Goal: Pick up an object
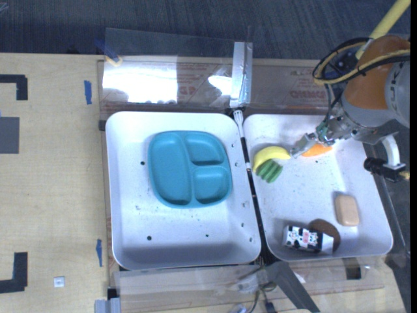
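Wooden tabletop (45, 194) carries two white bins; we see the gripper (324, 135) low in the right bin (378, 240), touching an orange object (318, 150), though we cannot tell whether it is apart or together. We judge the grasp could slip against the nearby bin wall, or nudge the yellow-green object (269, 162) just beside.

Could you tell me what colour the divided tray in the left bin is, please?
The divided tray is turquoise blue, seen in the camera view.

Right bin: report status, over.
Tool low at right bin's far side, beside orange piece. Grasp unconfirmed. Yellow-green toy close on its left. Tan block, cow-print item lie apart.
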